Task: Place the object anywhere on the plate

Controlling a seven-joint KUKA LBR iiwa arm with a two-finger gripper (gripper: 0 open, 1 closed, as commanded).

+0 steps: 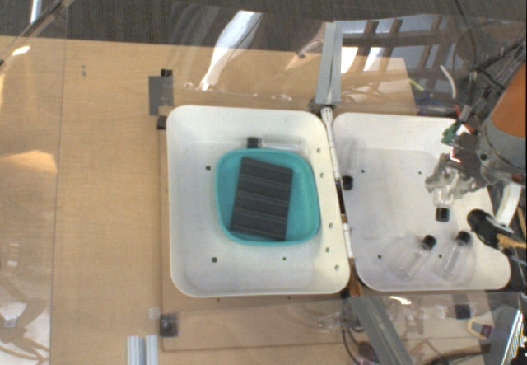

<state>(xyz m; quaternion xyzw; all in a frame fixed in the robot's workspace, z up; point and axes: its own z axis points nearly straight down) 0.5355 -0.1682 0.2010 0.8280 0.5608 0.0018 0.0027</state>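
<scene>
A teal plate (306,208) sits in the middle of the left white bin (191,190). A dark grey ridged rectangular block (262,198) lies flat on the plate, slightly tilted, fully inside its rim. My gripper (445,184) hangs over the right side of the right bin (387,141), far from the plate and block. A small black piece (442,213) shows just below the gripper.
A clear vial with a black cap (254,142) lies just behind the plate. In the right bin lie two clear vials (418,250) (454,251) near the front and a small black item (347,183) by its left wall. Cables and a metal frame crowd the right side.
</scene>
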